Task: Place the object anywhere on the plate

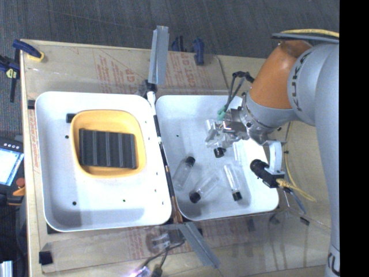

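Your claw (219, 138) hovers low in right bin (173, 126), upper middle. Cannot tell its state. Clear vials lie just below: one (232, 179) below and slightly right, long axis near vertical, dark cap toward you; two more (184, 169) (203, 187) lower-left, slanted. Plate (108, 141) sits in left bin (52, 172), well apart, leftward.

Three clear black-capped vials (202, 186) lie flat in the right bin (179, 120) (the yellow plate (106, 117) sits left).

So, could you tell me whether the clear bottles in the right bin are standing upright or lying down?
Lying down: the three bottles rest on their sides on the right bin floor, dark caps pointing sideways.
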Action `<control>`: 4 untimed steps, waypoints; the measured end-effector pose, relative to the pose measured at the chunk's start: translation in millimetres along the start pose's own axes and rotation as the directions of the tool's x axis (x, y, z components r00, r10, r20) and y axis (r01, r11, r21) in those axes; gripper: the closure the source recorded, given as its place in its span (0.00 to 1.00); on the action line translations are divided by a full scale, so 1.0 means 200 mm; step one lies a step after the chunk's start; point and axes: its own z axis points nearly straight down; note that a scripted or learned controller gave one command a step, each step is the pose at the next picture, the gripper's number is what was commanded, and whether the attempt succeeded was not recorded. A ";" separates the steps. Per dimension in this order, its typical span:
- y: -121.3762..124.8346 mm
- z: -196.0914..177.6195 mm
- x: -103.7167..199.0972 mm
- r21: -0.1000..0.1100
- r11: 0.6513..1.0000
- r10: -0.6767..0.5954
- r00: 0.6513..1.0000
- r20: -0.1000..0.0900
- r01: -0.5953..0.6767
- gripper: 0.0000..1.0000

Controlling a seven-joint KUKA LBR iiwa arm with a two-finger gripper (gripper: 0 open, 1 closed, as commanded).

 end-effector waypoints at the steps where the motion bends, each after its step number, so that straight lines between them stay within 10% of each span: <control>1: 0.24 -0.13 0.39 0.000 1.000 -0.027 1.000 -0.003 0.027 1.00; 2: 0.30 -0.14 0.78 -0.002 0.980 -0.197 0.980 -0.002 0.197 1.00; 3: 0.26 -0.21 0.81 0.001 0.874 -0.487 0.874 -0.002 0.487 1.00; 4: 0.26 -0.21 0.81 0.001 0.874 -0.486 0.874 -0.001 0.486 0.00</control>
